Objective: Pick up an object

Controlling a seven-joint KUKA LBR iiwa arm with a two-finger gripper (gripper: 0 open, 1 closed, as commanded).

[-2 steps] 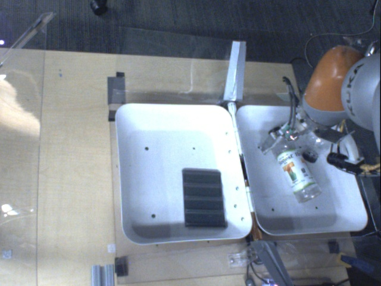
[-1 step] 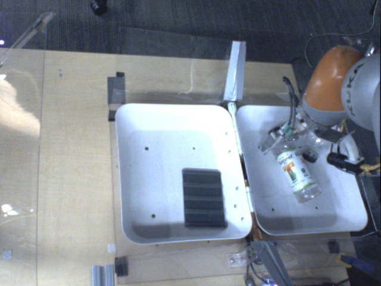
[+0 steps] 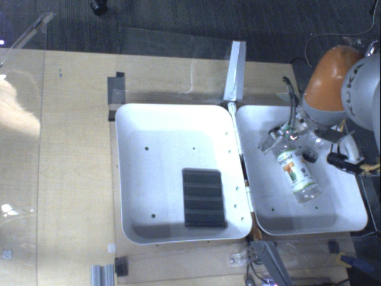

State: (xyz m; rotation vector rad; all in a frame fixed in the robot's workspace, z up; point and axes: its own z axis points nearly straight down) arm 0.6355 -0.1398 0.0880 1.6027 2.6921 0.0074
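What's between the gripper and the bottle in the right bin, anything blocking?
Nothing visible. The gripper sits over the right bin, just above the cap end of the clear bottle lying there. The black ribbed block is away in the left bin.

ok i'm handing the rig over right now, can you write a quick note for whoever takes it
Gripper: low over the right bin, at the upper end of the bottle; finger state unreadable from this view.
Clear plastic bottle, green and orange label: lying on its side on the right bin floor, running from the gripper toward the bin's near right corner.
Black ridged block: flat in the left bin, near its front edge, untouched.
Done: arm is at the bottle.
Left: no lift visible yet; confirm a grasp, then raise it.
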